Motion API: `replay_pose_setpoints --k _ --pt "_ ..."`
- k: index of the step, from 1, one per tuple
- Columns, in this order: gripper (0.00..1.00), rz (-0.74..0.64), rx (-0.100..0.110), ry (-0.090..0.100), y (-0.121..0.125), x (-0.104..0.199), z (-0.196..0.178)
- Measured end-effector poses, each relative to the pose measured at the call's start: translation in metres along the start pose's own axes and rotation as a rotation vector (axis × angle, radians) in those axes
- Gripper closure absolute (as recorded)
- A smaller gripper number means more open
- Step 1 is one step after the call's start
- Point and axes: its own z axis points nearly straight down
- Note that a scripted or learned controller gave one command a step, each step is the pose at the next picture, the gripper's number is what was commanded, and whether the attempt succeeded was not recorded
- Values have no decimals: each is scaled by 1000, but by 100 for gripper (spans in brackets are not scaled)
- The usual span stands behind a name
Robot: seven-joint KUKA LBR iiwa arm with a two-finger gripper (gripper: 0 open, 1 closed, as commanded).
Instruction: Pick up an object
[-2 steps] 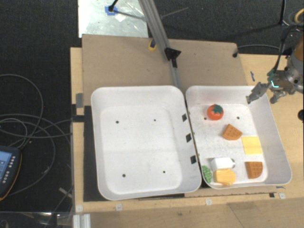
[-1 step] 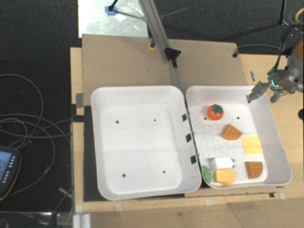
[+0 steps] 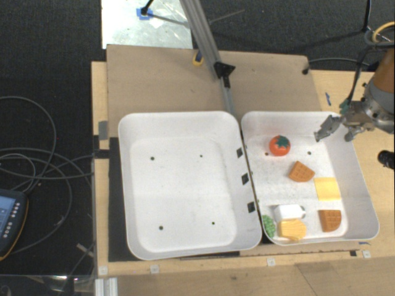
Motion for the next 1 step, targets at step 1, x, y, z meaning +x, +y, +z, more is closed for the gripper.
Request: replay_pose_setpoints --k 1 --pt "0 1 1 0 0 -6 60"
